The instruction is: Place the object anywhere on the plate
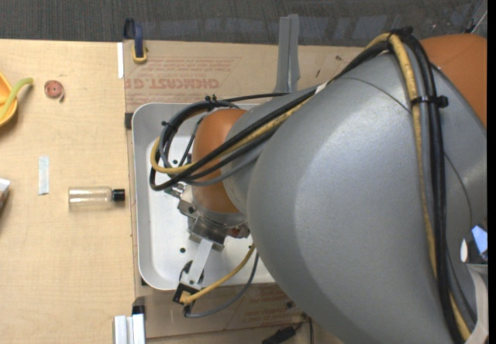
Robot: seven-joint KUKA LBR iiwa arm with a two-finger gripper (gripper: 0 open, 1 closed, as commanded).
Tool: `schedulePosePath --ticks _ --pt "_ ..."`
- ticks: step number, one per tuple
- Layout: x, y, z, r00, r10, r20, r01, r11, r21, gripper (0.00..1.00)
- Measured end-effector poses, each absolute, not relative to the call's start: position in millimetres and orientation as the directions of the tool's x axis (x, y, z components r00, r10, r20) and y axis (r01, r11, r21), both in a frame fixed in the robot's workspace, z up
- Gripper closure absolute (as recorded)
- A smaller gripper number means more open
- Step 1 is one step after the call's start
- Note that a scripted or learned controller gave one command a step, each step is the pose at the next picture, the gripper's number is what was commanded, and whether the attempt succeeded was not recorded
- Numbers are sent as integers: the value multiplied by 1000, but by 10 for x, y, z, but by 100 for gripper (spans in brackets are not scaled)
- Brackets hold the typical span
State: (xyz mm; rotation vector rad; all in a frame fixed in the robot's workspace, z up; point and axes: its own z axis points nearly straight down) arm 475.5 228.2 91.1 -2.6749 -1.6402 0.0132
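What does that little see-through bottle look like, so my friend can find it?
Start at the white bin under the big grey arm. Just outside its left wall, on the wooden bench, a small bottle lies on its side. It is clear with a black cap, unlike the flat white strip nearby.

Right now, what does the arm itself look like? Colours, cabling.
The arm is bulky, smooth and grey, with rounded housings. An orange band sits above the wrist, and orange shows again at a joint farther up. Black and yellow cables run bundled along the outside and loop loosely by the wrist.
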Motion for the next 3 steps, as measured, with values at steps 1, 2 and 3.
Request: schedulePosePath --ticks 1,2,3 --pt "4780 1288 3132 787 617 -5 617 -787 1 100" --pt "4919 2125 1140 737 676 -8 676 -737 -2 100" --pt "6242 2267 1399 888 459 -2 459 -888 1 100"
